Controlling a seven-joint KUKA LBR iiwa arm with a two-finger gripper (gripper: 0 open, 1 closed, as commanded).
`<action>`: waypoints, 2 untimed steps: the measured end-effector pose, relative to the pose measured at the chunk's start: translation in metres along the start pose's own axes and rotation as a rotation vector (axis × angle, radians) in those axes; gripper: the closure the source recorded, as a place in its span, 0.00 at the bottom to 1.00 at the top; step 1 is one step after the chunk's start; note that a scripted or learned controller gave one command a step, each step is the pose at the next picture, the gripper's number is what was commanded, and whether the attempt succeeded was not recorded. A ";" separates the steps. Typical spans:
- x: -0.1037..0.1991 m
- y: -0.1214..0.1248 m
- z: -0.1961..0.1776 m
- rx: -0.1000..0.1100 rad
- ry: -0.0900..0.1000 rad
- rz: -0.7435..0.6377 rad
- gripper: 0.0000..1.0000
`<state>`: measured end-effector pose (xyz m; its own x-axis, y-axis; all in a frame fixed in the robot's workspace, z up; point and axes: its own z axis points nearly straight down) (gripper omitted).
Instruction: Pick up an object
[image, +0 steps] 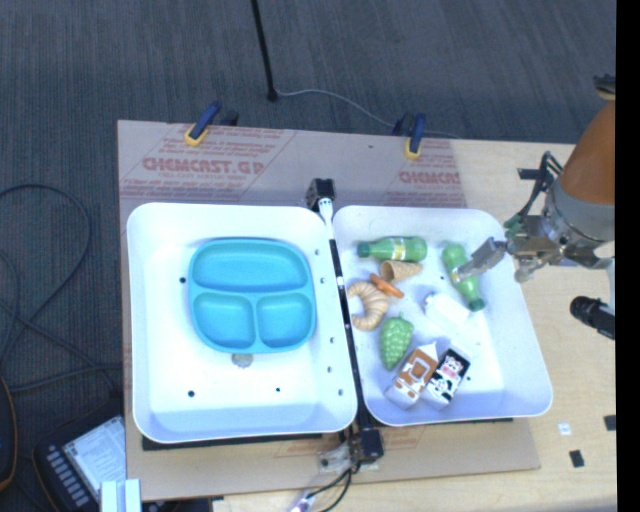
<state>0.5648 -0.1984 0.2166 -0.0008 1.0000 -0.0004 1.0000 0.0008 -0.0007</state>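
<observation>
The right bin (520, 350) holds several toy foods. A green bottle (393, 248) lies at the back, with a tan cone (403, 269) just in front of it. A second green bottle (463, 273) lies near the bin's right side. A croissant (368, 304) and a small orange carrot (386, 287) sit by the left wall. Green grapes (396, 339) lie mid-bin. A brown carton (413, 374) and a black-and-white carton (450, 376) rest at the front. My gripper (487, 256) hangs over the bin's back right, just right of the second green bottle and apart from it, holding nothing that I can see.
The left bin (160, 330) bears a blue three-compartment tray (250, 293). A pale white item (447, 305) lies under the second green bottle. The divider between the bins (340, 310) runs front to back. Two clamps (413, 135) hold the cardboard base at the back.
</observation>
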 end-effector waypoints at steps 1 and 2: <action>0.027 0.011 0.122 0.001 0.001 0.000 0.00; 0.064 -0.057 0.128 -0.010 -0.004 0.002 0.00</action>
<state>0.5081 -0.1342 0.0882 0.0015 1.0000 -0.0044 1.0000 -0.0014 0.0094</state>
